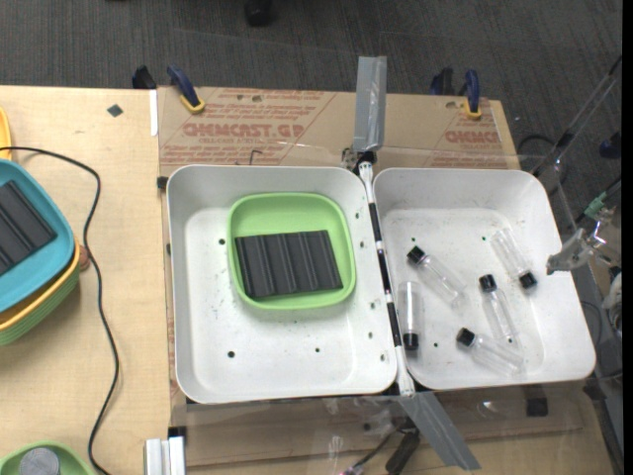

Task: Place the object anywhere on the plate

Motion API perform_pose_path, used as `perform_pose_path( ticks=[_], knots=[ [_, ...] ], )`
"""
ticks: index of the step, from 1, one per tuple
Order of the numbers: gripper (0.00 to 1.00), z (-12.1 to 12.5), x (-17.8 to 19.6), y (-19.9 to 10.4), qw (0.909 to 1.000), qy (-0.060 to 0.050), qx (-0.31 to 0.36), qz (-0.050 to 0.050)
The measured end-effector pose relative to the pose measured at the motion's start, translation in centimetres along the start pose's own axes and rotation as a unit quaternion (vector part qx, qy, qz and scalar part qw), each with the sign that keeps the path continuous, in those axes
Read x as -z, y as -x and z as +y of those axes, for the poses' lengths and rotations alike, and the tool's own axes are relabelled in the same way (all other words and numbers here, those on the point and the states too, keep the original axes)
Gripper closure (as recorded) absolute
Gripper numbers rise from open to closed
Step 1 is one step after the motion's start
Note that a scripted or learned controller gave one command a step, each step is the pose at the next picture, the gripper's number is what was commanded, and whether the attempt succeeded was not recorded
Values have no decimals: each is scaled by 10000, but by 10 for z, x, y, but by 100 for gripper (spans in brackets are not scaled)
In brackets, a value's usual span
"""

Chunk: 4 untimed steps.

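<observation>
A green square plate sits in the left white bin. A dark grey ribbed rectangular block lies flat on the plate and covers most of its floor. In the right white bin, several clear vials with black caps lie scattered: one near the left wall, one along the divider, one toward the right. A grey part of my gripper pokes in at the right rim of the right bin, above the bin wall and apart from the vials.
Brown cardboard with blue clamps lies behind the bins. On the wooden bench at the left are stacked teal and green trays and a black cable. A grey strip stands behind the divider.
</observation>
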<state>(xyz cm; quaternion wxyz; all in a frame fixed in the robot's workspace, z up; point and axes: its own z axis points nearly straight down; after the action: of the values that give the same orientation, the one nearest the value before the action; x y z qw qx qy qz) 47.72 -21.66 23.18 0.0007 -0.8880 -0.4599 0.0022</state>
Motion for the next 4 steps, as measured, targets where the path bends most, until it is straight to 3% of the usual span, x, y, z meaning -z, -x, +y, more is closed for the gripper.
perform_pose_path(
  ticks=[1,2,3,4],
  knots=[
    [0,-1,28,-3,9937,2,-1123,-1],
    [0,0,27,1,9755,-8,-2201,-2],
    [0,3,28,5,9505,-7,-3106,0],
    [0,-4,18,-6,9306,-10,-3660,0]
  ],
)
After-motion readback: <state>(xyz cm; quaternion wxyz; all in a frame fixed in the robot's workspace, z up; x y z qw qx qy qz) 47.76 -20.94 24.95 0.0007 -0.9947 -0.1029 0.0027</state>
